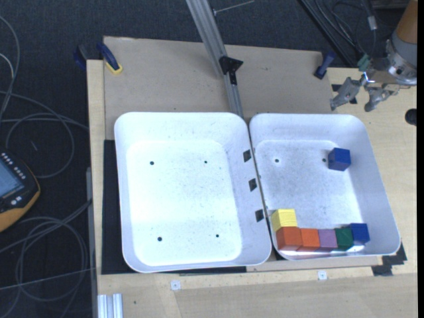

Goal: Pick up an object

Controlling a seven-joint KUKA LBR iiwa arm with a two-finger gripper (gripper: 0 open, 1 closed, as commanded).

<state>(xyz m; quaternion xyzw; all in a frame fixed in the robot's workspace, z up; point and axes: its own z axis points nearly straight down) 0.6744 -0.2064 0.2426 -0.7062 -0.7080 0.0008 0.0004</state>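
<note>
We only get the tail end of the arm [405, 28], since the frame's right edge chops it off above the wrist. The handheld pendant [13, 187] on the left is cut by the frame too. The orange block [289, 238] sits partly behind the yellow block [285, 218].

The arm enters at upper right — its gripper [358, 97] hangs just beyond the right bin's [371, 138] far rim, fingers spread apart and pointing down, nothing between them.
</note>
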